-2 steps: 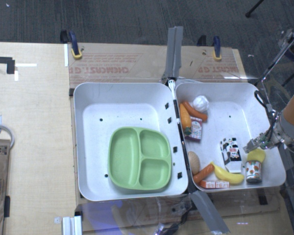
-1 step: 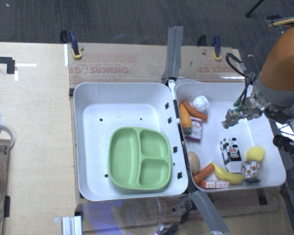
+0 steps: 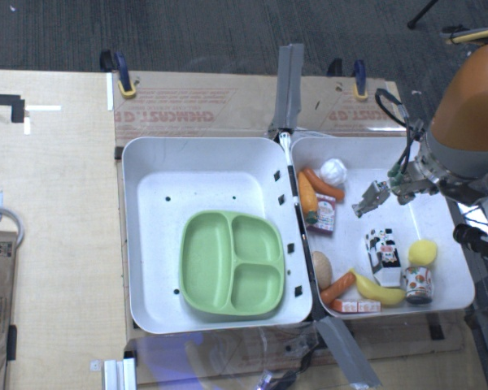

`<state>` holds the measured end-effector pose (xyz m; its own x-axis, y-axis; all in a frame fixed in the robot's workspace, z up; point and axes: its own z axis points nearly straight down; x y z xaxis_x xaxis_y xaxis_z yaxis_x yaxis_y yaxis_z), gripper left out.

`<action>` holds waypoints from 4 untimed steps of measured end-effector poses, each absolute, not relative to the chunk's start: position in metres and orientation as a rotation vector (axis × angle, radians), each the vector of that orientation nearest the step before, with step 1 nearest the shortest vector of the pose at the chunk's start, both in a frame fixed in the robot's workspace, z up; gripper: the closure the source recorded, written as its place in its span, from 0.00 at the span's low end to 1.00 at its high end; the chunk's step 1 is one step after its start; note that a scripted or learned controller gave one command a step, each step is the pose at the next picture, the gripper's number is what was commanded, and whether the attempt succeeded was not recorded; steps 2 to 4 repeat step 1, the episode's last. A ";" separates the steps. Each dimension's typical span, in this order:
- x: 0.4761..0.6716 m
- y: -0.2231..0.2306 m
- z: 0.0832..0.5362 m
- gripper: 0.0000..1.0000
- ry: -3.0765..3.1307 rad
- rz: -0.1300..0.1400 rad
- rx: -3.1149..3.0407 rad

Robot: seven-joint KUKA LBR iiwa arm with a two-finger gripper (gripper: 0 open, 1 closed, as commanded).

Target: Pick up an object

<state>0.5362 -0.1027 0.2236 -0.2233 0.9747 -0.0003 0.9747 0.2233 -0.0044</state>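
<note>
Desk, two white bins.

Left bin (image 3: 146, 218): one green tray (image 3: 232, 262) with three compartments.

Right bin (image 3: 451, 242): carrots (image 3: 319, 187) near the divider; white ball (image 3: 333, 171) beside them; small packet (image 3: 324, 216); cow-print carton (image 3: 383, 253); lemon (image 3: 422, 253); can (image 3: 417, 285); banana (image 3: 378, 291); egg (image 3: 320, 268); a further carrot (image 3: 338, 288) at the front.

Arm: enters from the right. Jaws (image 3: 372, 199): above bare bin floor, between ball and carton, nothing between them; released or clenched, I cannot tell.
</note>
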 end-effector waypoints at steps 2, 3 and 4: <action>0.525 -0.119 0.116 0.00 -2.313 -0.015 -2.156; 0.525 -0.119 0.116 0.00 -2.313 -0.015 -2.156; 0.525 -0.119 0.116 0.00 -2.313 -0.015 -2.156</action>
